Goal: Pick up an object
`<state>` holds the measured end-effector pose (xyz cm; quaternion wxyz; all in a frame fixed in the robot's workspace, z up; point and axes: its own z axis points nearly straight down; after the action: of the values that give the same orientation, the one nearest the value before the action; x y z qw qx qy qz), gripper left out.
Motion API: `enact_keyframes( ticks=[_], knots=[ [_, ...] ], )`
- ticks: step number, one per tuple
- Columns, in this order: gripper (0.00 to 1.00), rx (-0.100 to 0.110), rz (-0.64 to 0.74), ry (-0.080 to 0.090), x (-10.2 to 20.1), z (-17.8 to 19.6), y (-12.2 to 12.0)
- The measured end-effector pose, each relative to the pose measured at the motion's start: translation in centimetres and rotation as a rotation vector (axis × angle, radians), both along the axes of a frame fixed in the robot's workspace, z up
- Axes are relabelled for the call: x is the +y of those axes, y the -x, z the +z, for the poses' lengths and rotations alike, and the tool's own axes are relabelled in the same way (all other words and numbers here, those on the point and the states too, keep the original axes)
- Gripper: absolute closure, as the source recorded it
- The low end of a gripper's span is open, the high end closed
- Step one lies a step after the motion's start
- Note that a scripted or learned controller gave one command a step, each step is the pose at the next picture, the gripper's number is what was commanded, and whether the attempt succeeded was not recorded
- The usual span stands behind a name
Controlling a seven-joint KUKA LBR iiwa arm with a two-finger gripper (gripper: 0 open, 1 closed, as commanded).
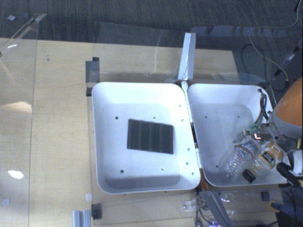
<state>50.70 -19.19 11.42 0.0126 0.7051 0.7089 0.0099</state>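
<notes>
Clear bottle [239, 159] lies near right bin [213, 103] front rim; claw [255, 135] above it, state indeterminable; left bin [109, 103] roomy.

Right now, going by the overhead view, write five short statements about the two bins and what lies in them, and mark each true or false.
1. A dark ribbed rectangular mat lies flat in the left white bin. True.
2. A clear plastic water bottle lies in the left bin. False: it lies on its side in the right white bin.
3. A small amber bottle with a black cap lies beside the clear bottle. True.
4. The grey arm with the orange band reaches over the left bin. False: it is over the right bin's right side.
5. The two bins stand far apart. False: they sit side by side, edges meeting.
</notes>
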Motion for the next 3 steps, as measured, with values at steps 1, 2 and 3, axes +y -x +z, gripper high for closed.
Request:
enact_keyframes(
  ticks=[1,2,3],
  knots=[
    [0.0,0.0,0.001,0.0,0.0,0.0,0.0],
    [0.0,0.006,0.016,-0.002,-1.1,-1.8,-1.3],
    [1.0,-0.002,0.018,-0.002,-0.9,-0.7,-1.6]
  ],
)
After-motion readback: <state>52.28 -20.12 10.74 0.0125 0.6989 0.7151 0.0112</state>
